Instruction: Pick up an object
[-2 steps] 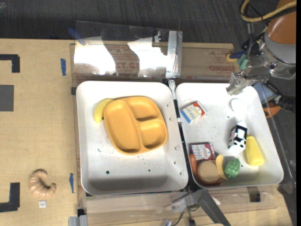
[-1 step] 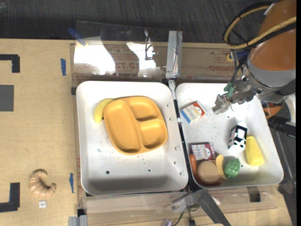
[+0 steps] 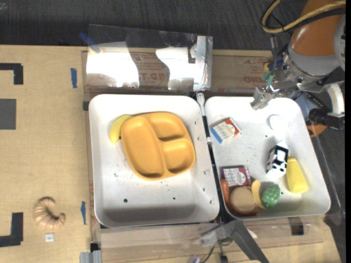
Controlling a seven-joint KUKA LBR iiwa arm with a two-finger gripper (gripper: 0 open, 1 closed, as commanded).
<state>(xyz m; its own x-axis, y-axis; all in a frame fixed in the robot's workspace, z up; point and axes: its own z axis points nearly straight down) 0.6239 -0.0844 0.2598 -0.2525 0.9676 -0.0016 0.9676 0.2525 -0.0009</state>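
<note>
Our gripper (image 3: 262,98) hangs at the right bin's (image 3: 315,163) twelve o'clock rim, fingers unreadable, and we risk clipping that rim descending.

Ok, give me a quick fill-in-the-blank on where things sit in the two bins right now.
1. The orange tray lies in the ____ bin.
2. The banana peeks out from under the tray at its ____ edge.
3. The green ball sits in the right bin near its ____ edge.
4. The croissant lies outside the bins, on the ____ side of the view.

Missing words: left; left; bottom; left
</note>
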